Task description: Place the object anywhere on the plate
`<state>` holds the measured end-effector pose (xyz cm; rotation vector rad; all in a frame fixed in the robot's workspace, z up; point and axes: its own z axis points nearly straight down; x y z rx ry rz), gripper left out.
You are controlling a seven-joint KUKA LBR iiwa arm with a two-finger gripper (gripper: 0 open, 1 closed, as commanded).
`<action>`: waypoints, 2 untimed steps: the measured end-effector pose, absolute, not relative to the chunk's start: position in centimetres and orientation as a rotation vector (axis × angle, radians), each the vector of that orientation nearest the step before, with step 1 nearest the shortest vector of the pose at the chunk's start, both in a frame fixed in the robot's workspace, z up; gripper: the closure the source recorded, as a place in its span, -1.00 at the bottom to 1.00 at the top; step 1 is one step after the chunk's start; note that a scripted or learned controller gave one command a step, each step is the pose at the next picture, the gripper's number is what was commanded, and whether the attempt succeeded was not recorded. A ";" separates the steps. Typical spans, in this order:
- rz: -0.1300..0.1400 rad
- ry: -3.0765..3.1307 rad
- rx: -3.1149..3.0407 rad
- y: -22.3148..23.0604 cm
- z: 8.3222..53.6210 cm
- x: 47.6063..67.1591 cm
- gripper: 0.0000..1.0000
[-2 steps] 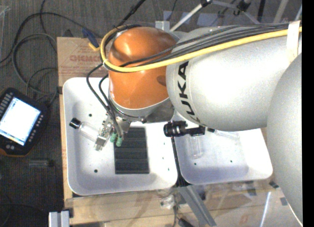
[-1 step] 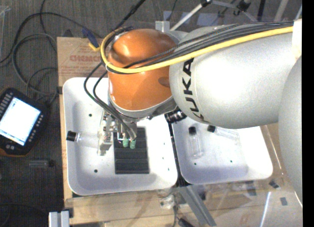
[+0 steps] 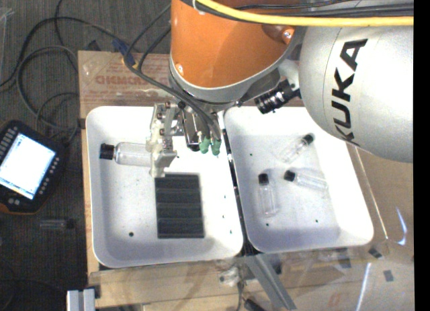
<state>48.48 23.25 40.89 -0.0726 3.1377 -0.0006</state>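
A clear vial [image 3: 127, 154] with a black cap [image 3: 106, 150] lies on its side in the left bin [image 3: 101, 236], cap pointing left. My gripper [image 3: 164, 143] hangs from the orange wrist right over the vial's right end and hides that end. The black ribbed plate [image 3: 179, 205] lies flat in the same bin, just below the gripper and a little to the right of the vial. The vial is off the plate, above its top left corner.
The right bin [image 3: 356, 226] holds three more clear vials with black caps [image 3: 297, 147] [image 3: 306, 180] [image 3: 267, 197]. Two green-tipped connectors [image 3: 209, 147] hang from the wrist by the wall between the bins. A handheld screen [image 3: 25, 166] and cables lie left of the bench.
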 end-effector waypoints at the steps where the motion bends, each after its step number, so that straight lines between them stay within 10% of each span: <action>1: -0.001 3.119 -0.362 23.2 33.3 48.6 1.00; 2: 0.000 3.085 -0.595 23.3 26.5 49.2 1.00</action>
